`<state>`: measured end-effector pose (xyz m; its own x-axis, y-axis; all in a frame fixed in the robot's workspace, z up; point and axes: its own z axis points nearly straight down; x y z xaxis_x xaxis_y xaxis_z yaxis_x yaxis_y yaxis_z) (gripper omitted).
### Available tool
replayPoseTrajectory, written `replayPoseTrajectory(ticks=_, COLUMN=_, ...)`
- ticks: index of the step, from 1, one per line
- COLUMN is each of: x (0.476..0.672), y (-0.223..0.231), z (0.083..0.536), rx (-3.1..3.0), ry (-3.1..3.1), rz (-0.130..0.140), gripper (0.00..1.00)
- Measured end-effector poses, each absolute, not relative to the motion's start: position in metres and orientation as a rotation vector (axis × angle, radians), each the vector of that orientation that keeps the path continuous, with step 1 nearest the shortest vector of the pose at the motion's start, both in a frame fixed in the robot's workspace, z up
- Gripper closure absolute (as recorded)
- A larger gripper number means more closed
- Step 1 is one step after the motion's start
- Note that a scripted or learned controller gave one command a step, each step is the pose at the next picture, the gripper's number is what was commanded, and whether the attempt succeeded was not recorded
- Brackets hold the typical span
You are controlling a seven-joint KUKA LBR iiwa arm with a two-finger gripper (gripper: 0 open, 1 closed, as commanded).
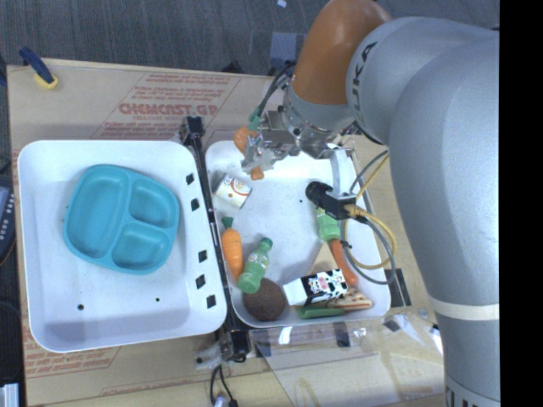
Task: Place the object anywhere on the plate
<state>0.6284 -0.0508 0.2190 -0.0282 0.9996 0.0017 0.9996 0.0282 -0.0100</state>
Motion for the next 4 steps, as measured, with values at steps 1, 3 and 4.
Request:
replayPoseTrajectory(ticks=1, x=0.629, y=-0.051, z=0.219, rx=-2.185, ry=-2.247, rz=0.009, gripper=0.00)
replayPoseTrajectory(ticks=3, x=0.657, y=-0.100, z=0.135, rx=-2.308, ry=-2.119, rz=0.014, gripper=1.00)
replayPoseTrajectory(ticks=4, x=0.594, y=-0.052, z=0.194, rx=-2.448, ry=-1.963, rz=0.007, gripper=1.00)
